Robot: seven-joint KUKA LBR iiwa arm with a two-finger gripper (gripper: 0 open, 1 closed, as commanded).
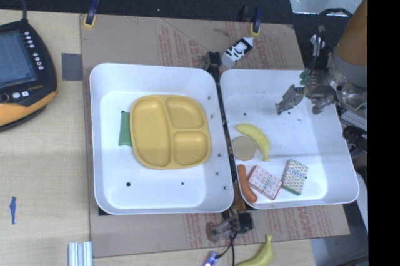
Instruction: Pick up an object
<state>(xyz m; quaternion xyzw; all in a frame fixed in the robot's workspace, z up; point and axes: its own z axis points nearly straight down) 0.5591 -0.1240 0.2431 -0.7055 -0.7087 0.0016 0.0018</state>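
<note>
So the stuff to grab is all bunched in the near corner of the right bin (325,133): a yellow banana (255,138) lying at a slant, a round tan disc (244,148) tucked right against it, an orange hot dog (244,183) along the bin's left wall, and two patterned little packets, a pinkish one (265,182) and a greenish one (294,177), side by side and just about touching.

The gripper (304,101) hangs over the far half of that same bin, well away from the pile, fingers spread wide with nothing between them.

Left bin (106,133) has a yellow divided tray (170,131) sitting on a green thing (125,128) that peeks out at its left edge.

Out on the worktop (44,196) there's a second banana (259,254) at the near edge, plus a teach pendant (22,71) way off left.
</note>
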